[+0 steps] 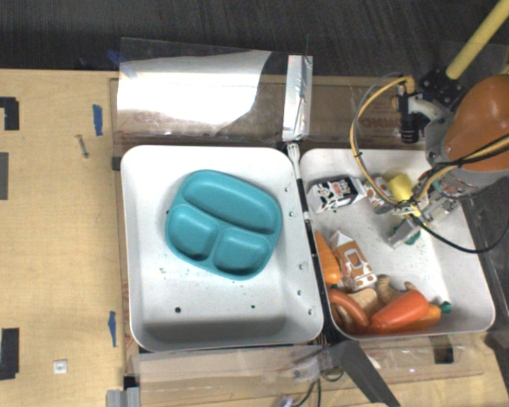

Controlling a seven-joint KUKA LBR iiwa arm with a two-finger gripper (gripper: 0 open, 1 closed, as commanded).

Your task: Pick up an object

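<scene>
Leftward, teal tray (223,222) in one bin (144,253); toys beside, jaws' (405,227) state unclear.

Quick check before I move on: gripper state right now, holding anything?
Gripper: over the right bin, near a yellow object; whether it is open, closed or holding anything cannot be told.

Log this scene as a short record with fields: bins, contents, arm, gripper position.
left bin: white shallow bin holding a teal three-compartment plastic plate
right bin: white shallow bin holding an orange toy carrot, a yellow round object and a small black-and-white printed item
arm: grey with orange band, entering from the right
gripper: low over the right bin's middle, nothing seen held
</scene>
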